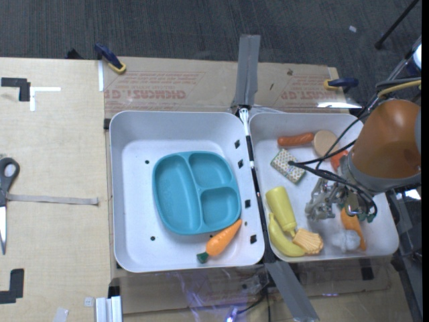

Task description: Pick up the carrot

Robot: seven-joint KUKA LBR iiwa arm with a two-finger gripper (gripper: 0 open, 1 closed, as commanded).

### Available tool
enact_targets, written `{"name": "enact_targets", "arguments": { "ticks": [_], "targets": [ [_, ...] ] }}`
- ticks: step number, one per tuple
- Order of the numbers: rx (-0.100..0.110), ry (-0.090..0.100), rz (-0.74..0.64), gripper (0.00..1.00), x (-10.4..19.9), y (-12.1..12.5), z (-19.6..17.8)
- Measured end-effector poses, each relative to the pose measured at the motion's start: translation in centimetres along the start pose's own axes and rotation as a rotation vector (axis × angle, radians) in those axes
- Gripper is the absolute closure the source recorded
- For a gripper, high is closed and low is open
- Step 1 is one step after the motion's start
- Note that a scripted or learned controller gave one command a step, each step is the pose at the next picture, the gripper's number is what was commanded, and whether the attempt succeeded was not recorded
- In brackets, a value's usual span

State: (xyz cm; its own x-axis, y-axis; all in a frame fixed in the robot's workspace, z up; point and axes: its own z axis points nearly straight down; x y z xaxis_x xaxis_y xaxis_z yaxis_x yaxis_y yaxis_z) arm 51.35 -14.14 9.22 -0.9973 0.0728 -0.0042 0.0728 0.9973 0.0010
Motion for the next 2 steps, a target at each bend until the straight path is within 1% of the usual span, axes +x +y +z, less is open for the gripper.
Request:
{"name": "enact_targets", "arguments": {
  "ticks": [1, 2],
  "targets": [
    [0.001, 0.000, -0.488, 1.00, 3.28, -1.77, -0.04],
    [0.001, 0.000, -0.488, 0.00, 3.27, -1.76, -0.04]
  ]
}}
